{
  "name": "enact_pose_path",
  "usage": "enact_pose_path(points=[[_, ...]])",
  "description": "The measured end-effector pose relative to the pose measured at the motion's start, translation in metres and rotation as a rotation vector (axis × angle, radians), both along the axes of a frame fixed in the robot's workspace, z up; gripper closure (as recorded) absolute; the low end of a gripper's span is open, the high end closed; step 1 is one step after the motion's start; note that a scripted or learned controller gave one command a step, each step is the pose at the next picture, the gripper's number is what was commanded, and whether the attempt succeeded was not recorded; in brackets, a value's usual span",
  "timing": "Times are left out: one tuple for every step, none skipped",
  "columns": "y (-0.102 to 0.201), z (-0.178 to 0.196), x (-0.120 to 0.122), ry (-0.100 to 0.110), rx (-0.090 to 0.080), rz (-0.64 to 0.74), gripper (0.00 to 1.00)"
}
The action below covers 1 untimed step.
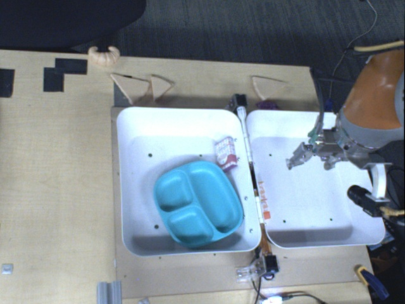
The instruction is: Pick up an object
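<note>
Hand (302, 158) hovers tilted over the right bin (297, 220).

Left bin (136, 170): I see a blue divided plate (199, 202) lying toward its front, three compartments facing up.
Packet (226, 152): small, red and white, just behind the plate, near the wall shared with the other bin.
Right bin (297, 223): my arm (376, 103) comes in over it from the right.
Gripper (302, 156): over the right bin's back half, pointing left; I see nothing between its fingers.
Bench (57, 189): tan, around both bins.
</note>
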<state>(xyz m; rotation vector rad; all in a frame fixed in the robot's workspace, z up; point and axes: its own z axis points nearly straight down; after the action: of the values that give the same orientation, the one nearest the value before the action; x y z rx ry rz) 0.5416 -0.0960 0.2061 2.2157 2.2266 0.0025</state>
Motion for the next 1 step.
enact_pose_path(points=[[-0.0288,-0.0694,-0.055,0.002,-0.001,-0.004,0.0]])
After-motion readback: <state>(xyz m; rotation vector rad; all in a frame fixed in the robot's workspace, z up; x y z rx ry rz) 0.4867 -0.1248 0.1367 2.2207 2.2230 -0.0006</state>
